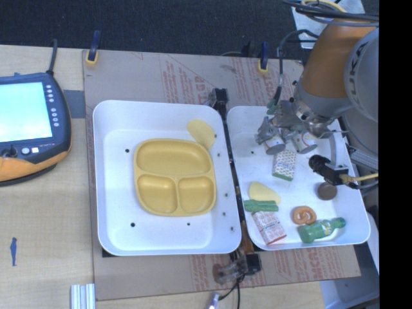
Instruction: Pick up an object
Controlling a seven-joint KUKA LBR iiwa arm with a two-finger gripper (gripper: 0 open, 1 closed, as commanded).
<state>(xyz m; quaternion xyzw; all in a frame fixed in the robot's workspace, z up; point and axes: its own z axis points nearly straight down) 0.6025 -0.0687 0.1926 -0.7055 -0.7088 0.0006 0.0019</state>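
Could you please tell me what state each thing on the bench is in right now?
Yellow divided plate: flat in the left bin, its compartments bare.
Yellow chip: lying beside the plate's upper right corner.
Green bottle: on its side in the right bin.
Patterned packet: lying flat just below the tool.
Handheld screen: lit.

You get bright, even overhead light; the two white bins (116,237) nearly wash out. Shadows stay soft, falling just beneath the arm (335,63). Focus is slightly soft everywhere, and the pendant screen (24,112) glares pale
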